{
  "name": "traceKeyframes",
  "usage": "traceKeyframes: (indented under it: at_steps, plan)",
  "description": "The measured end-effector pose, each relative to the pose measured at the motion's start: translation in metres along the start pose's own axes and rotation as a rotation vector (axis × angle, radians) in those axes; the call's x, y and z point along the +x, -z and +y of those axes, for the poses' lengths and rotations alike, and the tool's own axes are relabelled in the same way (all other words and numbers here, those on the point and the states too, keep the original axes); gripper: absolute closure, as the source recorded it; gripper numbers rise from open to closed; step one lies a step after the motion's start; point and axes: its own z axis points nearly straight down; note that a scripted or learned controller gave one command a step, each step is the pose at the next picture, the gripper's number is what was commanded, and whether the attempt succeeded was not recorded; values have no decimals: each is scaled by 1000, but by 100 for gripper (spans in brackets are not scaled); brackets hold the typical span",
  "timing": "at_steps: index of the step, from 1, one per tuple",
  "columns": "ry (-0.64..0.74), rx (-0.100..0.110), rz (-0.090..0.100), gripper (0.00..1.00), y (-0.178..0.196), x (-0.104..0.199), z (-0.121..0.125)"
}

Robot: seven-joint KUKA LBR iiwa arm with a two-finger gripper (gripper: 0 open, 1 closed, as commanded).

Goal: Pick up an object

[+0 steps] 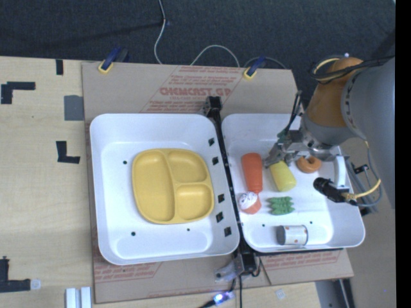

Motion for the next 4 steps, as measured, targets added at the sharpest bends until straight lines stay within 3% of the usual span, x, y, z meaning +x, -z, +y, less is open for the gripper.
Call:
traceKeyframes:
  at_steps: [2, 4]
  plan:
    - [-1, -1, 2, 100, 98, -11, -5]
    - [-1, 0, 2, 100, 204, 0, -2]
